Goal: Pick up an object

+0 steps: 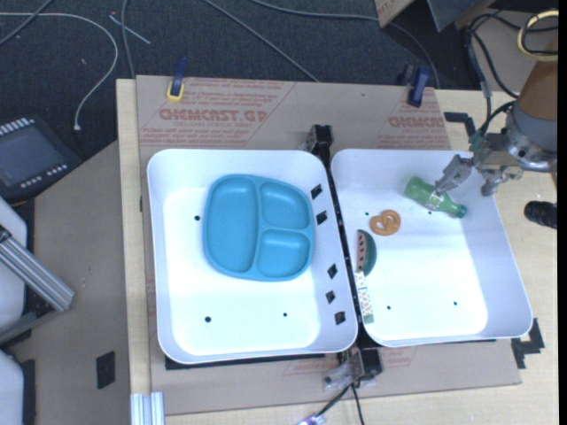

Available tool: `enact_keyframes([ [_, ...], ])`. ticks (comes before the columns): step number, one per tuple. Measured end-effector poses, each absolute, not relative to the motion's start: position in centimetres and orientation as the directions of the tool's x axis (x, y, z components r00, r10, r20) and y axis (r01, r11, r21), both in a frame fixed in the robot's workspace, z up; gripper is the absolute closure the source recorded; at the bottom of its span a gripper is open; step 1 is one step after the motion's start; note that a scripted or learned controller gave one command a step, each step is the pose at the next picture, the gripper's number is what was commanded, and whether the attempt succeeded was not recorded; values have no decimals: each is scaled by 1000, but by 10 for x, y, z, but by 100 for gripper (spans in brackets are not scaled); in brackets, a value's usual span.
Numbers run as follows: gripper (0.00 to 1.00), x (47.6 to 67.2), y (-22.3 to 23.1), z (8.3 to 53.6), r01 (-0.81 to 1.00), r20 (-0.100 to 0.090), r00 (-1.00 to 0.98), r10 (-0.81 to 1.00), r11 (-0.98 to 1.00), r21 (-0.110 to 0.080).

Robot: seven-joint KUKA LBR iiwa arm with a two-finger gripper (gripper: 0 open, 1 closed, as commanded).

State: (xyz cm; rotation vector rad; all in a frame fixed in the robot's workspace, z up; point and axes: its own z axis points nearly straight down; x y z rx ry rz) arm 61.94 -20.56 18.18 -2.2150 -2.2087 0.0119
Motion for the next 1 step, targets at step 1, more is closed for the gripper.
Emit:
enact_keyframes([
  [1, 0, 623, -205, 190, 1000, 1, -1, 1000, 1, 0],
])
